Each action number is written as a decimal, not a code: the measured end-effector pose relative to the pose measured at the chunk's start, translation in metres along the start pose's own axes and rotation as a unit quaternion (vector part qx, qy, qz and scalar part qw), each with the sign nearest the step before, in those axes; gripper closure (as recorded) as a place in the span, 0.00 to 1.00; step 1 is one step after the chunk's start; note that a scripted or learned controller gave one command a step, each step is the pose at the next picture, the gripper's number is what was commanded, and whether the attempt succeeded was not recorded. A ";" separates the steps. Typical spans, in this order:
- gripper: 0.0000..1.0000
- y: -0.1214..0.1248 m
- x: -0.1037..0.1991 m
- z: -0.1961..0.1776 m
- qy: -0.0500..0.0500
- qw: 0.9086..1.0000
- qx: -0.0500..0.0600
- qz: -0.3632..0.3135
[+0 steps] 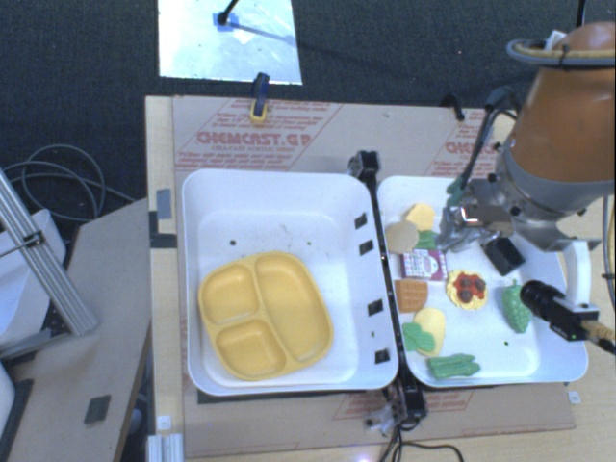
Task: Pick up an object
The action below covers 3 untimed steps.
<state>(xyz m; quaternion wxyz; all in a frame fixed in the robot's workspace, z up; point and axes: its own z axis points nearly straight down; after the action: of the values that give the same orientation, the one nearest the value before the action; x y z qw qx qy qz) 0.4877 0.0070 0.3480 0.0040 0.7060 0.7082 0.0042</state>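
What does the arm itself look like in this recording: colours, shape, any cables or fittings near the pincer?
The arm is a thick, rounded column with a broad orange band over a grey lower section. A pale ring-shaped cable or hose loops around its top. Below the grey section the wrist narrows into a metallic block with dark fittings, where the pincer sits. A thin dark cable runs down its left side. Finer detail is blurred.

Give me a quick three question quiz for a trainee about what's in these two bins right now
1. True or false: the yellow divided tray lies in the left bin.
2. How many compartments does that tray have?
3. Which bin is the gripper over? A) left B) right

Key: 1 true; 2 three; 3 B, it sits among the toy food items near the yellow piece.
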 end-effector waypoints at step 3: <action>1.00 0.068 0.093 0.146 0.000 1.000 0.004 0.002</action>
<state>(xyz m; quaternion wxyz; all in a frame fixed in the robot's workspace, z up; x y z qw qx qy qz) 0.5567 0.1006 0.2032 0.0013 0.7071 0.7071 0.0010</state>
